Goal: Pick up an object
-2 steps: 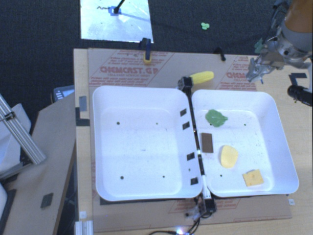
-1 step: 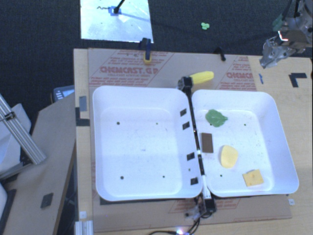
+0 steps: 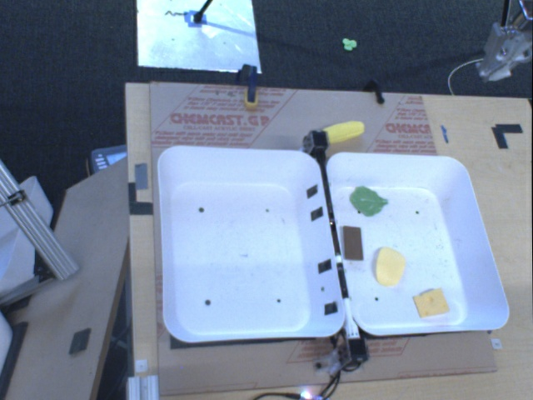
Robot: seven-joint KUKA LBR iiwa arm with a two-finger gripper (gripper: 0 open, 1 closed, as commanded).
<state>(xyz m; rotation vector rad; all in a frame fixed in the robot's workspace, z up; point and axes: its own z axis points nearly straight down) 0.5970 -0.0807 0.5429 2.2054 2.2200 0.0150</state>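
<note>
Several small objects lie in the right bin [image 3: 466, 223]. A green leaf-shaped piece [image 3: 367, 200] sits near its back. A brown rectangular block [image 3: 352, 242] lies by the divider between the bins. In front of it and to the right rests a pale yellow rounded piece [image 3: 389, 267]. A yellow-orange square block [image 3: 430, 303] lies close to the front rim. The left bin [image 3: 241, 240] shows its bare white floor with a few dark specks.
A yellow-handled tool [image 3: 337, 133] lies on the bench behind the bins, at their junction. A blue and yellow clamp [image 3: 248, 86] stands at the bench's back edge. A grey metal part with a cable [image 3: 503, 50] hangs at the top right. A shiny plate [image 3: 198, 23] lies on the dark floor.
</note>
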